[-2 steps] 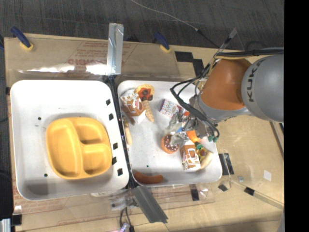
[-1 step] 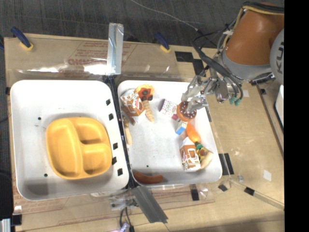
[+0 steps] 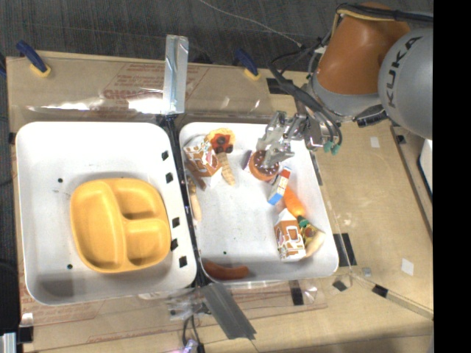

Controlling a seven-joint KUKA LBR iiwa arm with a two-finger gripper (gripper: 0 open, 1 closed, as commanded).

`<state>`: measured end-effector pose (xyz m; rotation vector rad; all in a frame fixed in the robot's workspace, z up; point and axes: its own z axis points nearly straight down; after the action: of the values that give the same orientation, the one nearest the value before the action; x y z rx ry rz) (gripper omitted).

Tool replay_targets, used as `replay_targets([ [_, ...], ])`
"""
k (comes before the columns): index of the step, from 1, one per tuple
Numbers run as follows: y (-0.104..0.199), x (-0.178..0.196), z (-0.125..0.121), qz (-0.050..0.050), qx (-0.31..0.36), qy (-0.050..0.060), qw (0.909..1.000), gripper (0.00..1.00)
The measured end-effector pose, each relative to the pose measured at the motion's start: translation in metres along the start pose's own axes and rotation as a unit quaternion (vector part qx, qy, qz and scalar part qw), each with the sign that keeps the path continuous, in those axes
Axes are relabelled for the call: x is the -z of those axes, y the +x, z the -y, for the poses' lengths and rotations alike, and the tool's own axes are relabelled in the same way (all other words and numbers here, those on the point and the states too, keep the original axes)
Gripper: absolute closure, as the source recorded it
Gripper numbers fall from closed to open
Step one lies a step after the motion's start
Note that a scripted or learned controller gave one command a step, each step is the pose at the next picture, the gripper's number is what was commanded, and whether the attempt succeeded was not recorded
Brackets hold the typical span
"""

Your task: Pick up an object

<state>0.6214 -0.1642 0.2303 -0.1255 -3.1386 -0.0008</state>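
From the camera view, the gripper [image 3: 276, 144] is low over the back right corner of the right bin [image 3: 243, 230], directly above a small round brown-orange object [image 3: 259, 167], perhaps a toy doughnut or cup, though the metal fingers partly cover it and the view is too coarse to be sure. The object sits just below and slightly left of the fingertips, touching or nearly so; whether the fingers are spread around it or closed cannot be told here.

Just beside it toward the front lies a small white-and-blue packet [image 3: 280, 187], then an orange carrot-like piece [image 3: 294, 203] and a gingerbread-house toy [image 3: 290, 241]. A second gingerbread-house toy [image 3: 202, 158] lies at the back left.

In the left bin [image 3: 37, 145] rests a yellow divided tray [image 3: 118, 223], well apart from the gripper.

The pick likely turns on a short straight descent, since the round object offers no long axis to align with.
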Motion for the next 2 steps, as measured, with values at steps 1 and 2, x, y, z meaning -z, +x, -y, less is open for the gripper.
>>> replay_targets([
  [1,-0.002,0.013,-0.001,0.003,0.002,0.001,1.0000,1.00],
  [2,-0.003,0.024,-0.002,0.005,0.005,0.002,1.0000,1.00],
])
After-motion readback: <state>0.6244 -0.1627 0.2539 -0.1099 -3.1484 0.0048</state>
